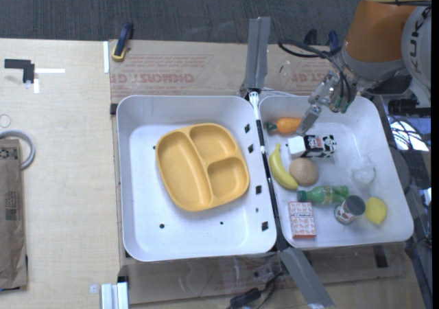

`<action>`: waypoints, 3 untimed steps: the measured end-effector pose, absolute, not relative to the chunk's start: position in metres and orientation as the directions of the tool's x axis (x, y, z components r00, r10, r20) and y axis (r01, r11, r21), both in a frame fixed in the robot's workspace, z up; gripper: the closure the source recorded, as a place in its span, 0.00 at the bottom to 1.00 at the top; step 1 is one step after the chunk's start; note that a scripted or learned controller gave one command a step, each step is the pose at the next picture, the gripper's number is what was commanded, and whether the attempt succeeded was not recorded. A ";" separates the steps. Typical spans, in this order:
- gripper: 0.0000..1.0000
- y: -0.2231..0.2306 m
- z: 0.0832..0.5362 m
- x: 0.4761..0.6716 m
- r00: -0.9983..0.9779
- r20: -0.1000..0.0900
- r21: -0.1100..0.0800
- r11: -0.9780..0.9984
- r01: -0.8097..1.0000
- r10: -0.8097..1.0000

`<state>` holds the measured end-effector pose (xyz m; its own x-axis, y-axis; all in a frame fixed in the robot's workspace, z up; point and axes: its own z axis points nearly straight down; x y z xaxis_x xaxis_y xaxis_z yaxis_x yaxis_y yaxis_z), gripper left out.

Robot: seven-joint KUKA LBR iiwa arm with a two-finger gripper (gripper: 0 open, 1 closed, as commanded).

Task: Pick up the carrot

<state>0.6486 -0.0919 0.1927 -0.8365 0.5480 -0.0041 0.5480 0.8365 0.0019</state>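
Observation:
The carrot (286, 124) is small and orange with a green end, lying near the far left corner of the right bin (387, 156). My gripper (310, 119) hangs just to its right, reaching down from the arm at the upper right. One dark finger (308, 121) points down beside the carrot's right end. Nothing shows between the fingers.
The right bin also holds a banana (280, 169), a black-and-white carton (319, 145), a white cube (296, 146), a brown round fruit (304, 172), a green bottle (324, 195), a can (350, 209), a lemon (376, 211) and a red box (302, 220). A yellow divided plate (202, 165) lies in the left bin.

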 end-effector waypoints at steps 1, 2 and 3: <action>0.00 -0.061 0.192 0.649 -0.942 -0.002 0.001 0.942 0.334 0.334; 0.00 -0.095 0.114 0.653 -0.973 -0.003 0.001 0.973 0.229 0.229; 1.00 -0.096 0.125 0.654 -0.972 -0.010 0.003 0.972 0.233 0.233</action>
